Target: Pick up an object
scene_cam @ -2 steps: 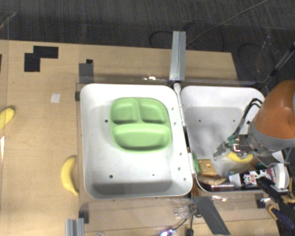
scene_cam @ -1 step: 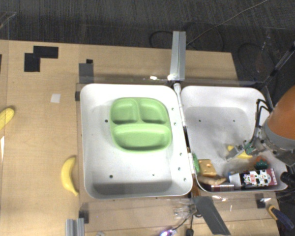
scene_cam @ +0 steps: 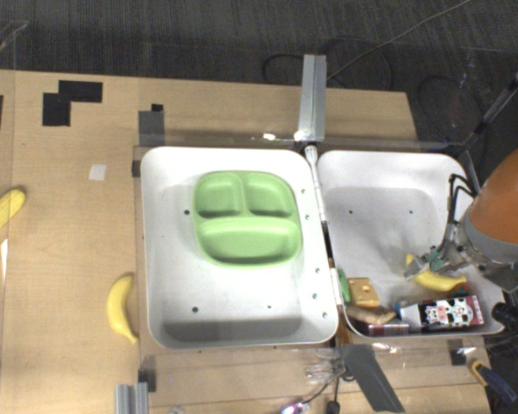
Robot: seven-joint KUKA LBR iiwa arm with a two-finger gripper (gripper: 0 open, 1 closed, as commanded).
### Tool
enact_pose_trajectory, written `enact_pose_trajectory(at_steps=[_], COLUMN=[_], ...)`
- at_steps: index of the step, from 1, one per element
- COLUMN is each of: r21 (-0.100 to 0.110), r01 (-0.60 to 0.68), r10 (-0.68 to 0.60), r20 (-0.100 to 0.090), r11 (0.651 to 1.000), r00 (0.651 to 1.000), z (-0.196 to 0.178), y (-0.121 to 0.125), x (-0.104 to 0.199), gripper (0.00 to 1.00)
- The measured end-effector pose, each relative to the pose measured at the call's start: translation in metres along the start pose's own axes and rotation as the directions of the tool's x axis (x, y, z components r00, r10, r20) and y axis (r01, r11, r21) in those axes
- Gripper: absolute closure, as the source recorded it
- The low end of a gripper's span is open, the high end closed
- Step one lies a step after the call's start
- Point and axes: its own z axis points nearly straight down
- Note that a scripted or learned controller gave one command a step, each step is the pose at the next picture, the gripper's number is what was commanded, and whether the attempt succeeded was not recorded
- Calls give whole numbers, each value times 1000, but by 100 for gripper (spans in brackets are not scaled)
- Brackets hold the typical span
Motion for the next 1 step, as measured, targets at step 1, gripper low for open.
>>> enact_pose_trajectory(at_steps=[1], r21=[18], r01=[-71], r10=[71], r20=[-6], r11=[997], r00=[997], z=[-102], y=[97], x=[63], gripper=[100])
